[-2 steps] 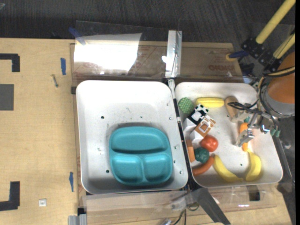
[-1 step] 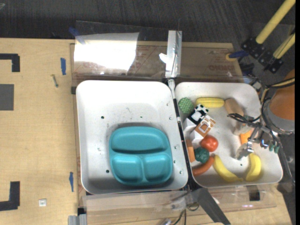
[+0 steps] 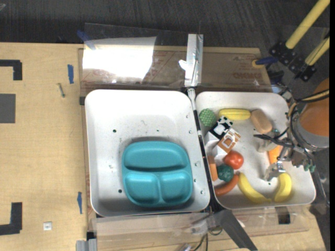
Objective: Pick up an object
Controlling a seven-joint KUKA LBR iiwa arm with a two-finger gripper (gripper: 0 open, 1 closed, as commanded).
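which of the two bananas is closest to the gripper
The big curved banana at the right bin's front edge, just below the gripper. The small banana lies at the bin's back edge.

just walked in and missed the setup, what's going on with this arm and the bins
A grey arm with an orange band reaches in from the right over the right bin, which holds toy food: two bananas, a tomato, a green ball and more. Its pincer sits low beside the curved banana; no object is seen between its fingers. The left bin holds a teal divided tray.
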